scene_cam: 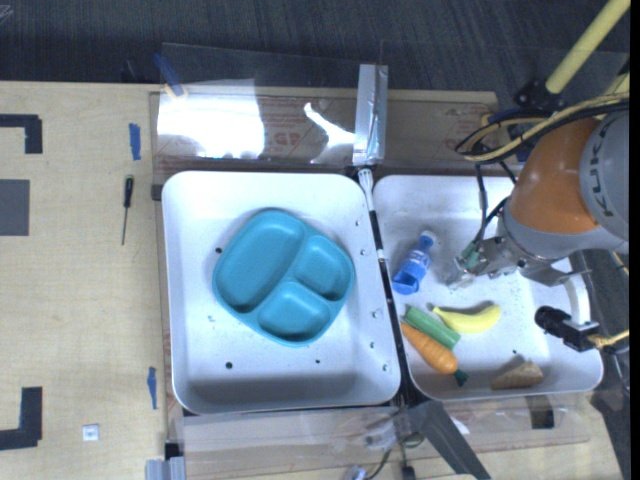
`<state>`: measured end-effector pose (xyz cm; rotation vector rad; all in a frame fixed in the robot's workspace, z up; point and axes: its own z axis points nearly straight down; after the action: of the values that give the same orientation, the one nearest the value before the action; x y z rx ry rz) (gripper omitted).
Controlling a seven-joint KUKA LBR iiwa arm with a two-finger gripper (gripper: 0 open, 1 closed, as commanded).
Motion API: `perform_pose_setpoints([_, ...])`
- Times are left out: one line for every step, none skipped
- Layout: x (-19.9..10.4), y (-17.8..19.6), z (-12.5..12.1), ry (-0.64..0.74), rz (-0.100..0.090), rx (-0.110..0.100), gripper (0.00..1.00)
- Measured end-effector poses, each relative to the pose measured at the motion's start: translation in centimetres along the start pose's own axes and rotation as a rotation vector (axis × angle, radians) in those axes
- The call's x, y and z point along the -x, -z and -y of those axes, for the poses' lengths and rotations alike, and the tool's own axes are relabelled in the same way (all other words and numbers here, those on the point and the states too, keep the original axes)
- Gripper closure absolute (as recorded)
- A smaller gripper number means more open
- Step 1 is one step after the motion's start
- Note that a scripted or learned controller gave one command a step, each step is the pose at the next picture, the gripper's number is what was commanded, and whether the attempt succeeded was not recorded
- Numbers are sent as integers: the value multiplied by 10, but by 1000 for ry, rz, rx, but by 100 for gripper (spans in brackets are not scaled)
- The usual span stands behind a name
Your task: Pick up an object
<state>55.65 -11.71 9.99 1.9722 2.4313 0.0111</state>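
Observation:
In the right bin [450,193] lie a small blue bottle [413,265], a yellow banana [470,317], a green vegetable [432,327], an orange carrot [430,348] and a brown piece [518,373]. My gripper [474,261] hangs over the right bin, just right of the bottle and above the banana. Nothing shows between its tips. The grey and orange arm [560,193] comes in from the right above it.
The left bin [190,348] holds a blue divided plate [285,274]. A clear plastic sheet and a metal post [369,113] stand behind the bins. Cables and a yellow rod [590,33] lie at the upper right. A black part [562,326] juts over the right bin's right side.

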Motion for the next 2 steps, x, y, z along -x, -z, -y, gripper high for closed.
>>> perform_pose_setpoints([-4, 7, -17, 279, -3, -8, 100])
perform_pose_setpoints([21, 37, 29, 105, -5, -12, 100])
